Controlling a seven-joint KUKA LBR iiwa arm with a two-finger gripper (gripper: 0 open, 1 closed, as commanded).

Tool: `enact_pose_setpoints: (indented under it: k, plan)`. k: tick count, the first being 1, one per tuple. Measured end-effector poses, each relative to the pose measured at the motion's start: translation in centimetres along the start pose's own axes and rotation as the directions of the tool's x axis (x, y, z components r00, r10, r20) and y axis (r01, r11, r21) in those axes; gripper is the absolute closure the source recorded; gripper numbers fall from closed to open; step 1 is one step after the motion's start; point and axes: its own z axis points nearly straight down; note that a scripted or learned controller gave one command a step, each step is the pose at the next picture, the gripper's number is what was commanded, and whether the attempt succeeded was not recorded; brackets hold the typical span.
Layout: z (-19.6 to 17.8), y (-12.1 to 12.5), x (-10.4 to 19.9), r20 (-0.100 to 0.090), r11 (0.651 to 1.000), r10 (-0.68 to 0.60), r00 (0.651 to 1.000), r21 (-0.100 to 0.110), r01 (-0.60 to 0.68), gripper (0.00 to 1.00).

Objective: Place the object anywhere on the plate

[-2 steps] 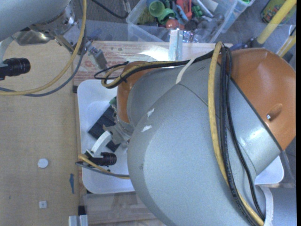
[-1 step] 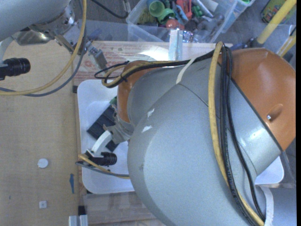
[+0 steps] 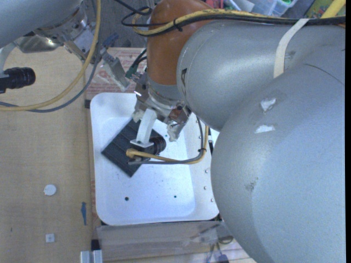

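A dark flat square plate [image 3: 118, 148] lies tilted in the left part of the white bin [image 3: 159, 201]. My gripper [image 3: 171, 126] hangs under the orange band of the wrist, just right of the plate's upper corner and low over the bin floor. The arm's large grey body covers the bin's right side and whatever lies beneath the gripper.
The bin's floor shows two small dark specks [image 3: 126, 198] near its front. The wooden bench [image 3: 44, 147] spreads to the left, with a small white disc [image 3: 50, 189] on it. Yellow cables [image 3: 82, 75] loop above the bin's back-left corner.
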Motion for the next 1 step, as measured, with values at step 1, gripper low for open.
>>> enact_pose_setpoints:
  k: [1]
  plan:
    - [-2.13,3.59,2.94,0.0,0.951,-0.309,0.951,-0.002,0.309,0.0]
